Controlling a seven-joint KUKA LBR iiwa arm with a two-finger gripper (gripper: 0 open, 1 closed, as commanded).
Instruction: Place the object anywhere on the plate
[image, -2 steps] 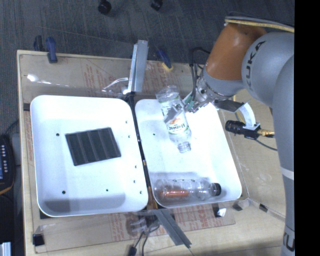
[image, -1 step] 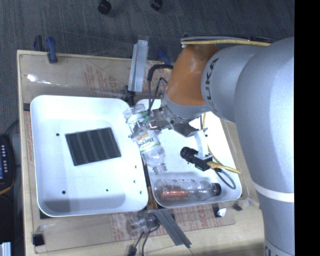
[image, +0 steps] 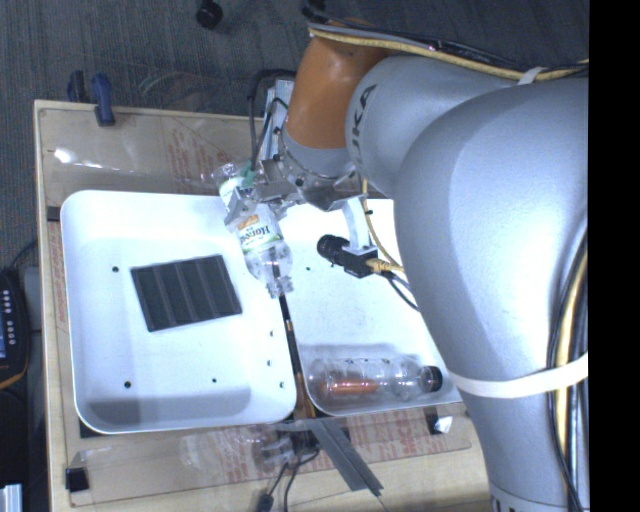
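Gripper (image: 262, 192) clamps small clear bottle (image: 262, 243) near its cap, hanging over the bins' divider. Light, thin plastic, slick; neck is the firm hold. Dark plate (image: 187, 291) sits left.

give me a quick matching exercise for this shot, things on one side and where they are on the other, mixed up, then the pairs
Things:
1. dark plate
2. labelled bottle
3. clear bottle
4. blue clamp

Places:
A. lying on its side along the near edge of the right bin
B. on the bench's far left corner
C. flat in the middle of the left bin
D. at the pincer, tilted over the seam between the bins

Pairs: 1-C, 2-D, 3-A, 4-B
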